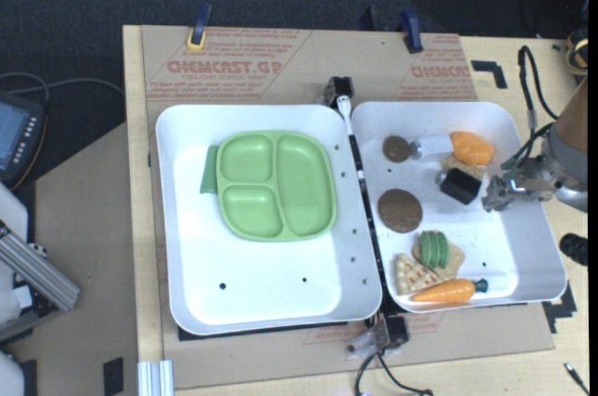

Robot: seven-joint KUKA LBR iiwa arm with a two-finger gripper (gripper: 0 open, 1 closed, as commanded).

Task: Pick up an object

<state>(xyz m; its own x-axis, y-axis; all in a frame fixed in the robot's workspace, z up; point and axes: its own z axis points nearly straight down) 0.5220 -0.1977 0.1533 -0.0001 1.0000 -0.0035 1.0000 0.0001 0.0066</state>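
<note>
Camera view: gripper (pixel 498 195) low over right bin (pixel 533 254), jaw state not discernible.
Black block (pixel 460 186) just left of jaws, contact unclear; orange piece (pixel 470 148) beyond it, up-left. Brown disc (pixel 400 210) further left; carrot (pixel 447 292) and green item (pixel 433 248) below-left. Green divided plate (pixel 277 184) in left bin (pixel 187 226), well apart.

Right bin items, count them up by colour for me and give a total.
Brown: 2, small round disc, large round cookie-like disc
Orange: 2, orange lump, carrot
Black: 1, block
Green: 1, ridged piece
Tan: 1, waffle-like piece
Total: 7
</note>
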